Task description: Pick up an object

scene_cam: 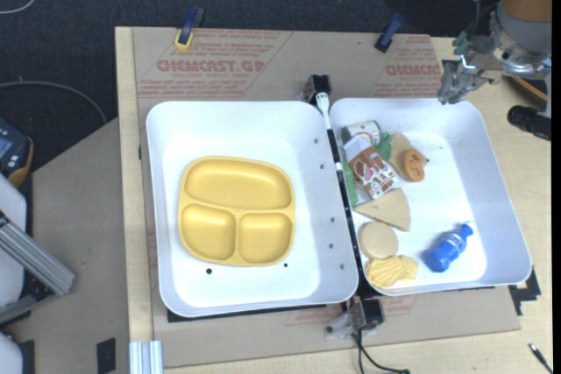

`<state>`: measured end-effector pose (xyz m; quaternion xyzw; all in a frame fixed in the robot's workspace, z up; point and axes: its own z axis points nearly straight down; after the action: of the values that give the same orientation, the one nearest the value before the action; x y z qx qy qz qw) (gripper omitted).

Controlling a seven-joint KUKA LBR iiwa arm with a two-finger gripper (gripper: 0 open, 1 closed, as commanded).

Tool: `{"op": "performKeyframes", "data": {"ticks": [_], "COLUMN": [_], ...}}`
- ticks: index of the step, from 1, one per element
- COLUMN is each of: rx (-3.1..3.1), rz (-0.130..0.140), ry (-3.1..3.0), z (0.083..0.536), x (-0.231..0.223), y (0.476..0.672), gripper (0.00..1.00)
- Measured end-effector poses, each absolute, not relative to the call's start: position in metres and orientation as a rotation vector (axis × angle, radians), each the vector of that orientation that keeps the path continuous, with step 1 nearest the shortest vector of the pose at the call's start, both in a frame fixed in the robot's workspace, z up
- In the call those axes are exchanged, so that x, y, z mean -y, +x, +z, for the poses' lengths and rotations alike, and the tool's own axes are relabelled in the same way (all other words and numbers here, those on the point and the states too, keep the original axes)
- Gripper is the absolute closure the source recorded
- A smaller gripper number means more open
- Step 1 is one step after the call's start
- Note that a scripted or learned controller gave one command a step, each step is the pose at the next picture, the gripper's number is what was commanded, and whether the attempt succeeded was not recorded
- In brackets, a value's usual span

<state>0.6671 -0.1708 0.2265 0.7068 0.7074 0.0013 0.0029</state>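
The right bin (491,188) holds several small items: a blue bottle (448,248) near the front, an orange donut-like piece (411,164), a brown and white packet (372,173), a tan wedge (387,210), a round beige cookie (379,239) and a yellow ridged piece (391,271). A small can (361,136) lies by the bin's left wall. My gripper (456,86) hangs over the back right edge of this bin, apart from all the items, with nothing seen between its fingers.
The left bin (166,144) bears a yellow divided tray (237,208). Clamps (186,28) hold the cardboard at the back. A black hinge piece (317,87) sits between the bins at the back. Cables lie on the dark floor at the left.
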Motion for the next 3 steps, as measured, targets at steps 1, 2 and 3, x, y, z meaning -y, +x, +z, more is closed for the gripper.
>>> {"op": "performKeyframes", "data": {"ticks": [1, 2, 3], "rx": [-2.229, -2.228, -2.229], "rz": [-0.001, -0.003, -0.002], "ry": [2.220, 2.222, 2.222], "z": [0.221, 0.212, 0.213], "x": [0.124, 0.091, 0.054], "y": [0.631, 0.593, 0.551], "gripper": [1.00, 1.00, 1.00]}}
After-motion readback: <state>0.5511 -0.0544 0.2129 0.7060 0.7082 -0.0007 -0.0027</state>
